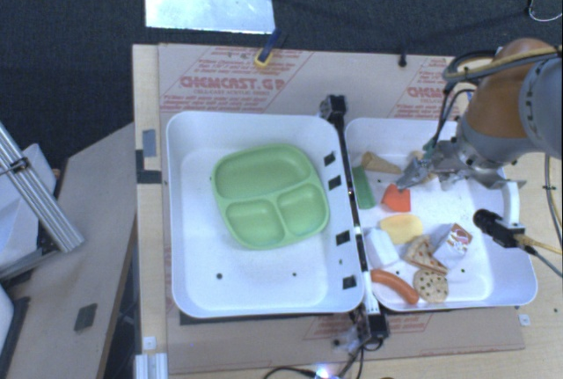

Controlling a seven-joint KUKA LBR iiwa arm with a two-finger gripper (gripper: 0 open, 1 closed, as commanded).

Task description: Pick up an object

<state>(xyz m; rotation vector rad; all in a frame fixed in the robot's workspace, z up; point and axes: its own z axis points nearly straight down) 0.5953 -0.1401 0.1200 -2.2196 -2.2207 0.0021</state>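
The pincer (412, 178) (grip state cannot be told) hovers above the small orange-red plastic wedge (397, 198), judged light, rigid and slippery; grasp across its flat sides.

My one fixed camera sits high above the pale wooden surface (106, 193), looking down at a slant from mid distance. Both shallow white plastic bins (189, 193) fit in frame; grey, orange-banded arm (519, 100) enters from right.
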